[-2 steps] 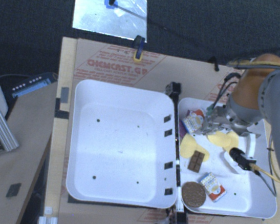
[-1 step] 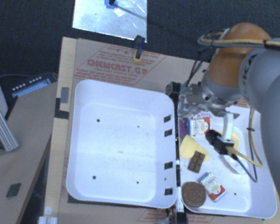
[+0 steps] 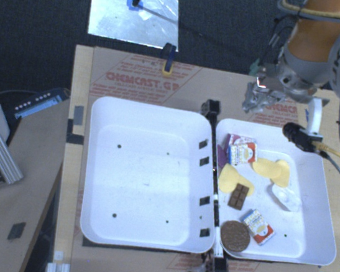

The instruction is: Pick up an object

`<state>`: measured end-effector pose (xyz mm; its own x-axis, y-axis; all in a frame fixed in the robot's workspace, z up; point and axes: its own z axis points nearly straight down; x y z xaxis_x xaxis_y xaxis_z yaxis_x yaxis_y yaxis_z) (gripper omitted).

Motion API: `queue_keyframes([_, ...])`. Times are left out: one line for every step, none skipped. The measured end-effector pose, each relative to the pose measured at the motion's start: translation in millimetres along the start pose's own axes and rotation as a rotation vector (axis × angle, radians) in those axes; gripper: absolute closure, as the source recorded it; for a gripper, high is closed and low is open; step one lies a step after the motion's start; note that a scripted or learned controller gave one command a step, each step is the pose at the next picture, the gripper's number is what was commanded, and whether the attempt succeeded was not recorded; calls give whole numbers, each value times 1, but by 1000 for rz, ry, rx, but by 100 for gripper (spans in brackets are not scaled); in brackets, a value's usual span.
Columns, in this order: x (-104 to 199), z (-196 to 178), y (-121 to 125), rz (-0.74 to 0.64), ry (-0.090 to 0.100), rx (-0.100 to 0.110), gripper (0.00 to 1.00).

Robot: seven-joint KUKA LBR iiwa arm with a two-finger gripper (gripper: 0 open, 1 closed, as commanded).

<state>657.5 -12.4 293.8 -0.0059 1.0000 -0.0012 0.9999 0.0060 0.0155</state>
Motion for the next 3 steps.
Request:
queue_keyframes([-9, -129, 14, -1, 0, -3, 100])
queue_keyframes([61, -163, 14, -5, 4, 8, 100])
queue_keyframes([114, -205, -12, -5, 4, 9, 100])
